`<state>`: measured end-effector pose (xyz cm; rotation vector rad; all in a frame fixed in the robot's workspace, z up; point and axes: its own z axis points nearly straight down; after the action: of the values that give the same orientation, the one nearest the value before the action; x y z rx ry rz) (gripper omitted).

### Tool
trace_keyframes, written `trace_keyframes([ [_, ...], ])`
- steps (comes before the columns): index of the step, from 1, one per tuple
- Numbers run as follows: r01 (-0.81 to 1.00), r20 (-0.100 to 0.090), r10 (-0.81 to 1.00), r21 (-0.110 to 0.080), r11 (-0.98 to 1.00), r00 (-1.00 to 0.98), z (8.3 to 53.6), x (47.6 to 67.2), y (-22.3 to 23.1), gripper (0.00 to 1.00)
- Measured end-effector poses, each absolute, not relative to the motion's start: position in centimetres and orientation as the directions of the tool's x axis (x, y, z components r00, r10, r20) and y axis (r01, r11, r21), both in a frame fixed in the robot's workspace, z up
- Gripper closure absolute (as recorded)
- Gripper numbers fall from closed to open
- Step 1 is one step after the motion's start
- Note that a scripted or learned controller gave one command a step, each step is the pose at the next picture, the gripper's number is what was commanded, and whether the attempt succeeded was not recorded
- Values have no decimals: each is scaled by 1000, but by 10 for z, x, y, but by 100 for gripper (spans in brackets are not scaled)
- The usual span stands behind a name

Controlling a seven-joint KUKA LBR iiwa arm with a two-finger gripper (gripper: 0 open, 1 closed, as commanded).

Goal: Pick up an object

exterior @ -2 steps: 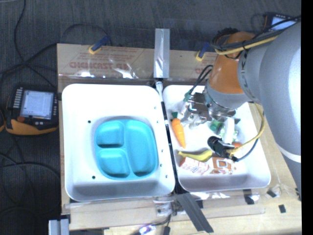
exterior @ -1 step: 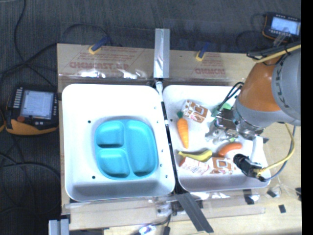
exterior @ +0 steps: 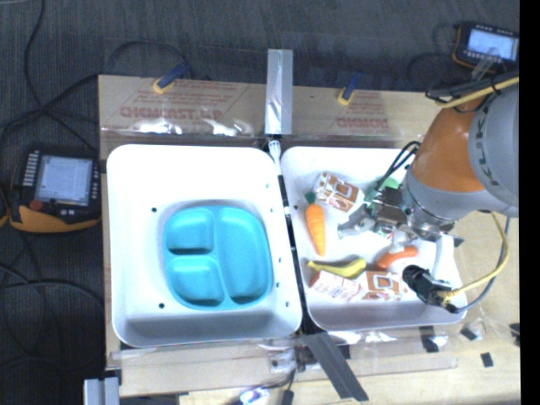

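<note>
Two shallow white bins: left bin (exterior: 135,184) holds one glossy blue three-compartment tray (exterior: 218,256). Right bin (exterior: 291,175) has one carrot (exterior: 315,227), one curved yellow banana (exterior: 339,267), printed cartons. Gripper (exterior: 381,213) low there, grip state unclear.

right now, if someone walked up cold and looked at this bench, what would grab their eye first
Probably the bright blue divided tray, sitting alone in the left bin. Next, the grey arm with its orange band reaching in from the right, its gripper low over the right bin. That bin holds a cluster of toy food: an orange carrot, a yellow banana and some patterned packets.
</note>
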<state>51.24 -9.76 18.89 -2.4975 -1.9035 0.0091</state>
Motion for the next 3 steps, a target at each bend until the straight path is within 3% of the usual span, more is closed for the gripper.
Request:
trace_keyframes([
  [1,968,-3,968,-5,-250,249,136,529,-155,0],
  [2,989,-7,990,28,-144,144,97,520,-160,0],
  [3,1000,-5,1000,15,-9,9,90,488,-165,0],
])
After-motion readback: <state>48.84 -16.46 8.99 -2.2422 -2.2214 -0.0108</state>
